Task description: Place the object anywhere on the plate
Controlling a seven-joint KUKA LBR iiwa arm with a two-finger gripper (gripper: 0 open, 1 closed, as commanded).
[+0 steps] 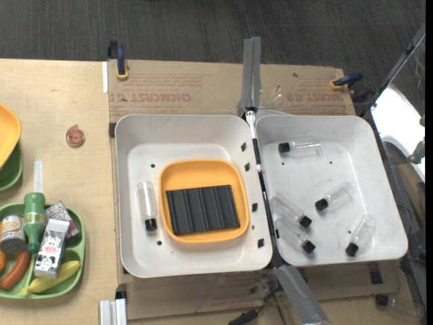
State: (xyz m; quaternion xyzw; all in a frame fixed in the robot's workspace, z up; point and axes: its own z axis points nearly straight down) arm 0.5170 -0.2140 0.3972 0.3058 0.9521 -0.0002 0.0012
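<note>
Looking down on your bench from left to right, you see first two stacked bowls at the frame's edge, a yellow bowl (7, 135) on a green bowl (7, 176), both glossy plastic. Just beside them lies one small pinkish round disc (75, 136) on the pale wooden tabletop (61, 93). Below it, one round green plastic dish (73, 266) carries a cluster of toy foods, among them a green bottle (34, 219) and a white carton (49, 246).

One brown cardboard sheet (183, 90) lies under both bins, pinned by two blue clamps (118, 59).

In the left white bin (128, 141) you have three things. One clear plastic vial with a black cap (146, 206) lies flat on the bin floor, just left of the plate and off it. One orange-yellow plate (203, 170), square with rounded corners and a smooth raised rim, sits mid-bin. One dark grey ribbed rectangular block (201, 207) rests flat on that plate, inside the rim.

The right white bin (379, 181) holds five more clear black-capped vials (333, 199), scattered on their sides and mostly apart from one another.
</note>
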